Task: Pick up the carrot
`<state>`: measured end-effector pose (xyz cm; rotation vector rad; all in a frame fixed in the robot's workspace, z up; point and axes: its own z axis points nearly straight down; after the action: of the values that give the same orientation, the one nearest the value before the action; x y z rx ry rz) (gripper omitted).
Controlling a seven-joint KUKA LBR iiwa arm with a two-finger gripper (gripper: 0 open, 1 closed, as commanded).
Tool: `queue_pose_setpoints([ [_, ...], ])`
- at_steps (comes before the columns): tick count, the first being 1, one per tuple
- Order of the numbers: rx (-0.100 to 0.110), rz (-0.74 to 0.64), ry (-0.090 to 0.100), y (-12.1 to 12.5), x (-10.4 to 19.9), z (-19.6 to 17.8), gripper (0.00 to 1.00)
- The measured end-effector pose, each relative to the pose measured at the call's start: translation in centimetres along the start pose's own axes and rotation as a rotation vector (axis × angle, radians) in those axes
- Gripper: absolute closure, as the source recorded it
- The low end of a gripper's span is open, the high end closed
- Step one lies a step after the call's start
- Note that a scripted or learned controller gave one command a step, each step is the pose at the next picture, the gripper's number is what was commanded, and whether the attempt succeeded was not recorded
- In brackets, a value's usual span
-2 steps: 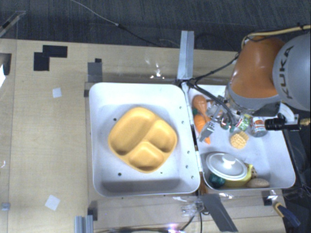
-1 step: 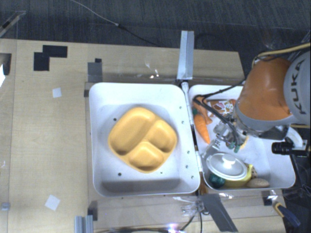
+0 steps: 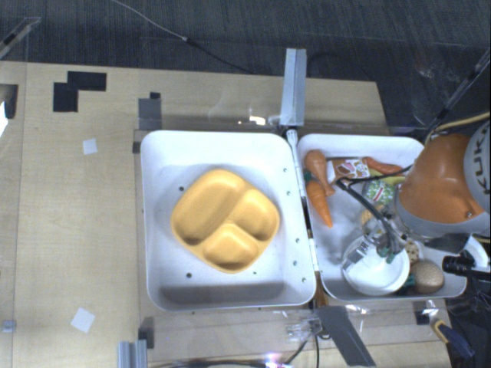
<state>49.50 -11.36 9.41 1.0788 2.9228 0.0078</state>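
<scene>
I read the carrot [image 3: 319,203] as lying lengthwise in the right bin [image 3: 331,280], tight along the wall it shares with the left bin [image 3: 153,205]. A second orange piece [image 3: 314,164] sits just above it, touching or nearly so, and I can't say whether that is another carrot. Being pressed to the wall, it probably offers a grip only from its open side. Beside it, toward the far wall, lies a printed packet [image 3: 354,169] with another orange item [image 3: 381,165] across it. The gripper [image 3: 377,245] hangs low over a white bowl [image 3: 377,274] near the front of that bin, apart from the carrot; its jaws are lost in cables and glare, so I cannot tell how they stand. A brownish round thing [image 3: 426,276] rests at the bowl's right. In the left bin sits a yellow divided tray [image 3: 224,219], probably just clutter for this job. Both bins rest on the wooden tabletop [image 3: 69,228].
</scene>
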Motion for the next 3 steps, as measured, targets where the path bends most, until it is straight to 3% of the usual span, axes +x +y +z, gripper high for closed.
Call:
queue_pose_setpoints([
  [1, -0.007, -0.008, -0.007, 0.4, -0.2, -1.2, 1.00],
  [2, 0.012, 0.244, 0.017, 9.4, -7.1, -1.1, 1.00],
  [3, 0.005, 0.437, 0.009, 10.7, -5.0, -14.3, 1.00],
])
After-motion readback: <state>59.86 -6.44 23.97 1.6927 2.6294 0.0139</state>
